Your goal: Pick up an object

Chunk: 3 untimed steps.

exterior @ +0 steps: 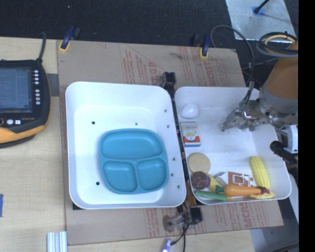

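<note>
Fingers of the gripper look spread over bare floor of the right bin, so aim squarely over the corn before closing.

blue tray | yellow corn | orange carrot | white bins

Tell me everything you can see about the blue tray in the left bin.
The blue tray is a light blue, plastic-looking plate with rounded corners and three compartments: one wide across the far side, two smaller on the near side. It lies flat, right way up, nothing in it, slightly right of centre on the left bin's floor. Nothing else touches it.
</note>
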Each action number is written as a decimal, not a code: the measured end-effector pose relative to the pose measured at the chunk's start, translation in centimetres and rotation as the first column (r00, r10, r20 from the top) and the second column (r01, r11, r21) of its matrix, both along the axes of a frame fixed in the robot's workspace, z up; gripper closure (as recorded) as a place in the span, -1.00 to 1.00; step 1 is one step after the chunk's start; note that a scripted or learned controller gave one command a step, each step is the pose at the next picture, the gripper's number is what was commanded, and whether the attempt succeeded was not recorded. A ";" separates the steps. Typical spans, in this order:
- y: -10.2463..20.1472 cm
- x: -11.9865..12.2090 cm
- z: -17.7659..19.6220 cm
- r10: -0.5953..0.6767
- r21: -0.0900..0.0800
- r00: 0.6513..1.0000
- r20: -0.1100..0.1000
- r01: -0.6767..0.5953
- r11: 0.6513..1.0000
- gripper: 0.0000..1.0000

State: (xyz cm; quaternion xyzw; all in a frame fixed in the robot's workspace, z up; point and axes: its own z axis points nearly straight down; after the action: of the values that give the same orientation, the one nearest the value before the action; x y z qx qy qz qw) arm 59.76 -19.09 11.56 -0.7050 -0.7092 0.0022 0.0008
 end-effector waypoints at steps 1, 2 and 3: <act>0.9 5.2 -1.8 -0.001 0.001 1.000 0.001 0.001 1.000 -1.00; 0.8 5.2 -0.7 0.000 0.001 1.000 0.000 0.000 1.000 1.00; 6.1 3.6 4.2 0.000 0.002 1.000 0.001 0.000 1.000 1.00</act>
State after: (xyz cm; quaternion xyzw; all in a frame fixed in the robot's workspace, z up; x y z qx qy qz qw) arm 63.33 -13.04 15.80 -0.7050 -0.7092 0.0013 0.0013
